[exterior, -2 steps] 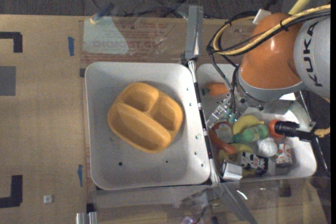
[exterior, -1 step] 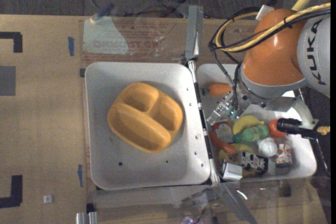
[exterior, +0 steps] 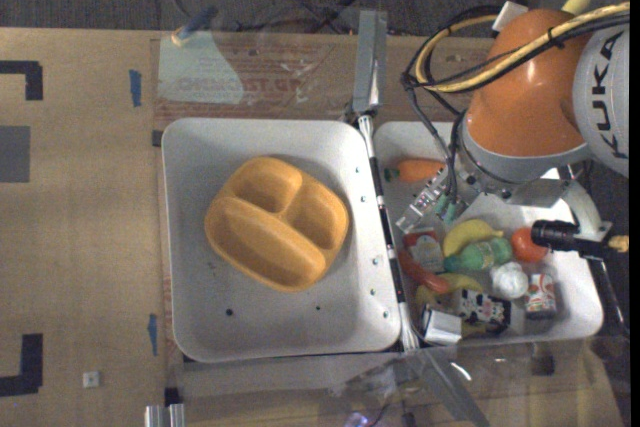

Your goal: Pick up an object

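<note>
1. The counter (exterior: 80,215) is a tan wooden board with black and blue tape marks, dark carpet and cables lying beyond it at 12 o'clock.
2. 2 shallow white bins sit side by side on it. The left bin (exterior: 190,315) holds 1 orange divided tray (exterior: 277,222), lying a little toward 12 o'clock of the bin's middle.
3. The right bin (exterior: 590,310) carries the pile I may choose from: a carrot (exterior: 415,170) at its 11 o'clock corner, a banana (exterior: 470,237) and a green item (exterior: 478,258) near the middle, a white ball (exterior: 509,281) and a small black-and-white carton (exterior: 487,310) toward 6 o'clock, a red tomato-like piece (exterior: 527,244) and a small can (exterior: 541,296) toward 4 o'clock.
4. My arm (exterior: 530,85) hangs over the 12 o'clock half of the right bin, the orange band hiding what lies below it. My gripper (exterior: 432,203) reaches down near the carrot, at 10 o'clock from the banana; I cannot tell how it is set.
5. Progress, as I judge it: nothing is lifted yet. Every object rests in its bin, so the grasp and the raise remain to be done.
</note>
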